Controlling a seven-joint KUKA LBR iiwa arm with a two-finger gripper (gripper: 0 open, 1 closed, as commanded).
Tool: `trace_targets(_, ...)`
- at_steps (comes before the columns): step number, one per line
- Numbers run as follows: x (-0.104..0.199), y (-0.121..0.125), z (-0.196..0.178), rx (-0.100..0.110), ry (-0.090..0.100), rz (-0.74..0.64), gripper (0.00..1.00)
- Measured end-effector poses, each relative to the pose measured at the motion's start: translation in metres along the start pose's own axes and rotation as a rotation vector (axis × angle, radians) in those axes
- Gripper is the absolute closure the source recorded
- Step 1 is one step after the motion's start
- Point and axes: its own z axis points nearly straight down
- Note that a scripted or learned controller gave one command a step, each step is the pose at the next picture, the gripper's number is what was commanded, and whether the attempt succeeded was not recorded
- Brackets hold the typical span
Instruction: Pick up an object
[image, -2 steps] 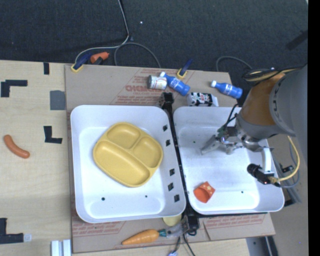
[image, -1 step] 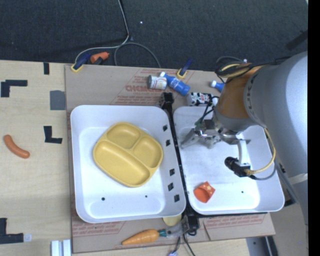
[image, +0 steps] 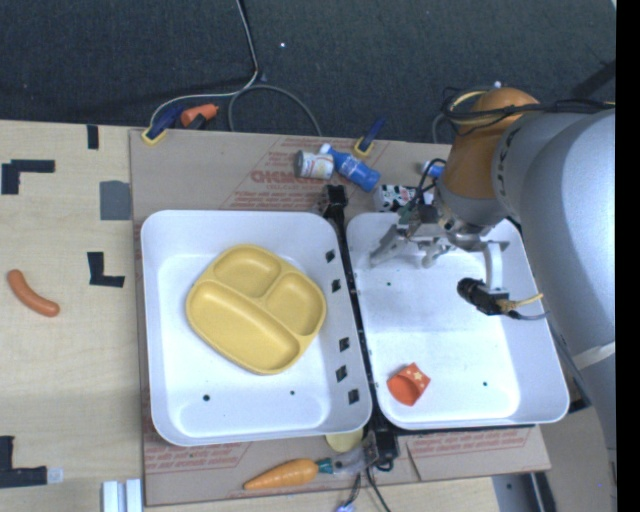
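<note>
Near the right bin's (image: 540, 400) far edge, the tool (image: 405, 245) gapes, holding nothing.

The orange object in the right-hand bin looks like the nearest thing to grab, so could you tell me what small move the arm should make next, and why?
Probably shift the gripper toward the bin's near edge until it is over the orange object. The gripper sits at the far end of the right bin, while the object lies alone near the front with bare floor around it, leaving room to descend.
</note>
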Motion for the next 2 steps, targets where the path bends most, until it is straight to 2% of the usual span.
trace_targets(1, 0.011, 0.017, 0.020, 0.006, 0.000, 0.000, 0.00)
trace_targets(2, -0.117, 0.015, 0.019, 0.010, 0.008, 0.008, 0.00)
